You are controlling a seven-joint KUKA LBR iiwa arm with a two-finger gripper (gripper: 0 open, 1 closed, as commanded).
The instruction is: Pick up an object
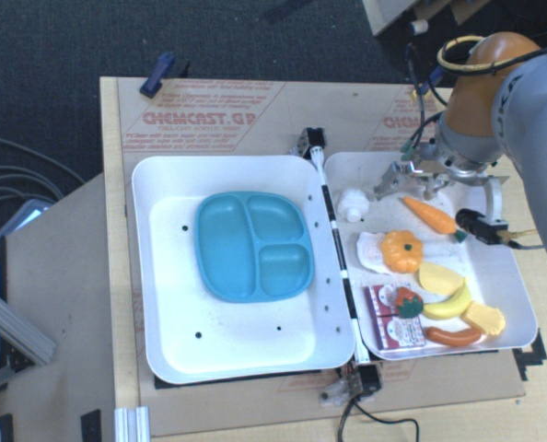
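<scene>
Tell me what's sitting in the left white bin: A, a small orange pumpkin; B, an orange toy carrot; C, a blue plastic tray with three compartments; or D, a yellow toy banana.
C: the blue plastic tray with three compartments lies in the left white bin, while the toy food sits in the right white bin.

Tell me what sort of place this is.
Probably a robotics lab set up for pick-up trials. A grey arm reaches over two white bins on a bench. The right bin holds toy food, such as a carrot and a banana; the left holds a blue tray. Loose cables lie on the floor.
</scene>
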